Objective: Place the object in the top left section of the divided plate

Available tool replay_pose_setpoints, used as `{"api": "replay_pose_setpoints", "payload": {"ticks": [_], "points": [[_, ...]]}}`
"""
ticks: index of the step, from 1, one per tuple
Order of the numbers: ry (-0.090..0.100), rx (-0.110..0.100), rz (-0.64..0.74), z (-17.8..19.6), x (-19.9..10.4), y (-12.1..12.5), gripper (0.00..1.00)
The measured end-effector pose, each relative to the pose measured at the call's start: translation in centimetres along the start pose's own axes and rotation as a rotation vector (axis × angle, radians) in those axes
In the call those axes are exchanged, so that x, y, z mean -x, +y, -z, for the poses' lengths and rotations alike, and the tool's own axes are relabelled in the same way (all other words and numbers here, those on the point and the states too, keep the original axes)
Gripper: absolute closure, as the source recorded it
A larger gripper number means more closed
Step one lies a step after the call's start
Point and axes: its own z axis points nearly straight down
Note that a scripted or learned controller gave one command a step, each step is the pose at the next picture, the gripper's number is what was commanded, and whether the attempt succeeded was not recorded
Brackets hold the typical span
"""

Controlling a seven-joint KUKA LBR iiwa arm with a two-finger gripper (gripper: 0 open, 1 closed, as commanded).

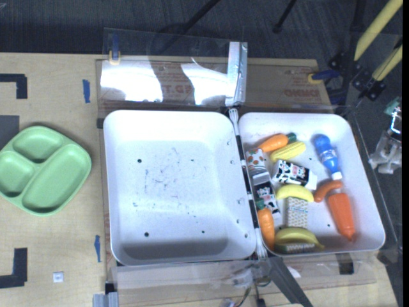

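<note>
- Camera view: the green divided plate (13, 147) sits on the bench near its left edge, well apart from both bins.
- Its top left section (32, 144) holds nothing, and neither do the other two sections.
- The left bin (169, 123) lies between the plate and the right bin (364, 171).
- The right bin carries all the loose things, crowded towards its left wall and front edge: a big carrot (342, 213) near the front right corner, a blue bottle (326, 152) towards the back, a corn cob (287, 150), a small carrot (273, 142), a cow-print box (293, 171) and two bananas (295, 194) (297, 237).
- The task names no one thing, so I cannot tell which of these is the object. Whichever it is, it lies in the right bin, far from the plate.
- A pale shape just beyond the right bin's right edge looks like the gripper (391, 142). It is too cut off to be sure, and I cannot tell whether it is released or clenched. Nothing is seen in its hold.
- Progress, as I judge it: nothing is done yet. A pick from the right bin, a carry across the left bin and a release over the top left section are all left.
</note>
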Motion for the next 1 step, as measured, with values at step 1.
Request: {"api": "replay_pose_setpoints", "payload": {"ticks": [1], "points": [[0.0, 0.0, 0.0, 0.0, 0.0, 0.0, 0.0]]}}
